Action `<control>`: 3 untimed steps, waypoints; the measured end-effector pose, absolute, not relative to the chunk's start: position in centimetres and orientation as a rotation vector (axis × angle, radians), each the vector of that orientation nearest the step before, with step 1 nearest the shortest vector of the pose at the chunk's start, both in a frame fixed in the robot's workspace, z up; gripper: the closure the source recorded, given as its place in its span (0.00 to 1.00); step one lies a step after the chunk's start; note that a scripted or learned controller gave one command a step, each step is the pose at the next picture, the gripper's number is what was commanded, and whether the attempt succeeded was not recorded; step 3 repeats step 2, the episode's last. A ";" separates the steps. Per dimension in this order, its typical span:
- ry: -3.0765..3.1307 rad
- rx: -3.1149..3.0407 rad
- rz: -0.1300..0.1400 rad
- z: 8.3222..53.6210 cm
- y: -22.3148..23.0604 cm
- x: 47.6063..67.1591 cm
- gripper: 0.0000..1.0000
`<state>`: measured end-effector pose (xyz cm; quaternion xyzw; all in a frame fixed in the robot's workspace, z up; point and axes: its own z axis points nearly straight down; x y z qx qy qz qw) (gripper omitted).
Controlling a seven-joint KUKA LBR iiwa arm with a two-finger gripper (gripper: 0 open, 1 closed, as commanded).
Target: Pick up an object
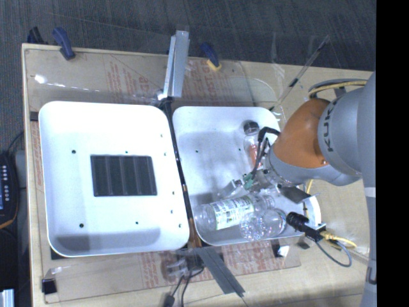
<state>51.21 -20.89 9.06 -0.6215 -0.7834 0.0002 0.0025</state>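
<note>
A clear plastic bottle with a white label lies on its side near the front of the right bin. Another clear crumpled bottle lies beside it at the front right corner. A small clear bottle with an orange tint lies further back, near a dark cap. My gripper reaches down into the right bin from under the orange wrist band, just above the labelled bottle and right of the bin's middle.
The left bin holds a dark ribbed rectangular tray. A grey metal bar stands at the back between the bins. Blue clamps sit on the bench's far edge. Cables trail at the front right.
</note>
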 end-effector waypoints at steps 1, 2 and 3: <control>-2.507 -1.893 0.000 15.9 -21.1 52.0 0.00; -2.516 -1.893 -0.003 12.6 -21.1 47.9 0.00; -2.516 -1.893 -0.003 12.6 -21.1 47.9 0.00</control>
